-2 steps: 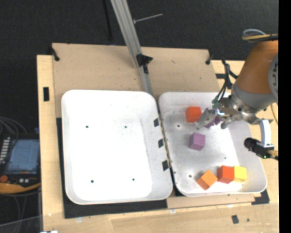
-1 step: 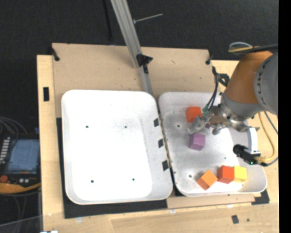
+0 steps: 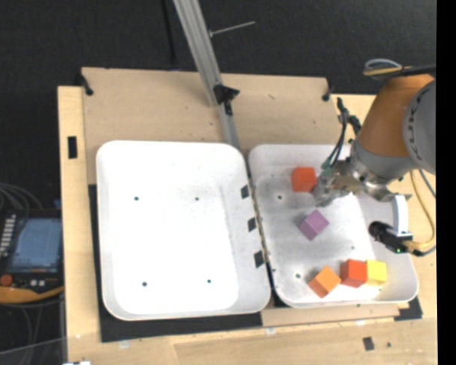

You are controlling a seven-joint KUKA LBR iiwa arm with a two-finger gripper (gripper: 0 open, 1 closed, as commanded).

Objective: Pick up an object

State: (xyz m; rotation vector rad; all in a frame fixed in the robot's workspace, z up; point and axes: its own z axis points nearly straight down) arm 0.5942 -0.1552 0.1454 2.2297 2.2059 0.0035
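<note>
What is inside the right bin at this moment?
Inside the right bin lie five blocks: orange-red, purple, orange, red, yellow. The gripper and arm hide the bin's far right part.

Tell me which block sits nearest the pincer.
The orange-red block at the right bin's top, just left of the pincer. The purple block lies lower; three others cluster at the bottom edge.
</note>
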